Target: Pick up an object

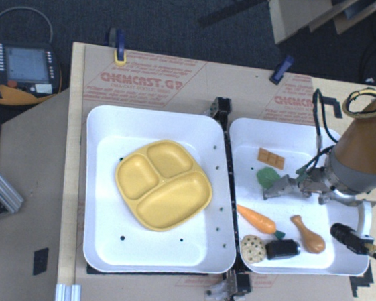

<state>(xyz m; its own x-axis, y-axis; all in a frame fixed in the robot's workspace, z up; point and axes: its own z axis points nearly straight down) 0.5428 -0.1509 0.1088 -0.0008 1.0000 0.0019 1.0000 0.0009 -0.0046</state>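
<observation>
The two shallow white bins, the left bin (98,170) and the right bin (243,136), look like smooth plastic with a soft shine. The yellow divided plate (164,184) at the middle of the frame seems to be matt plastic, smooth. The orange carrot toy (256,219) and the brown drumstick toy (308,235) at the lower right look like glossy plastic. The round beige cookie (251,249) has a rougher, speckled surface. The bench board (182,85) looks like matt brown cardboard with red print. The grey metal gripper (272,190) looks dull, not polished.
</observation>
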